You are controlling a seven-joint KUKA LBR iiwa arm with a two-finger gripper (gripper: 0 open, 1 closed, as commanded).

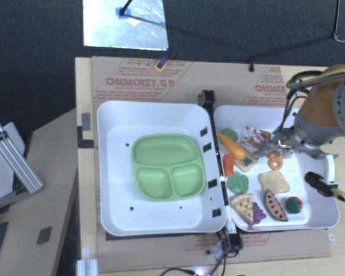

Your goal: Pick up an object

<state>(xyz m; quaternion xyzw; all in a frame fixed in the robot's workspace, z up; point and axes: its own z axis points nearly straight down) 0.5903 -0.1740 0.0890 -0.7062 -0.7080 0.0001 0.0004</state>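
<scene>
Arm (pixel 325 111) reaches low over right bin (pixel 332 214), pincer (pixel 271 148) near carrot (pixel 233 146).

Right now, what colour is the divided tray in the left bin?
Light green: the divided tray, plain in the camera view.

On the table (pixel 86 211), two shallow white bins sit side by side. The left bin (pixel 112 154) holds a green three-compartment plastic tray (pixel 165 167) at its centre. The right bin (pixel 322 211) holds toy food: an orange carrot (pixel 232 145) at its left, a toast slice (pixel 274 181) right of it, and a pizza wedge (pixel 244 206) and a watermelon slice (pixel 275 206) nearest the front.
</scene>
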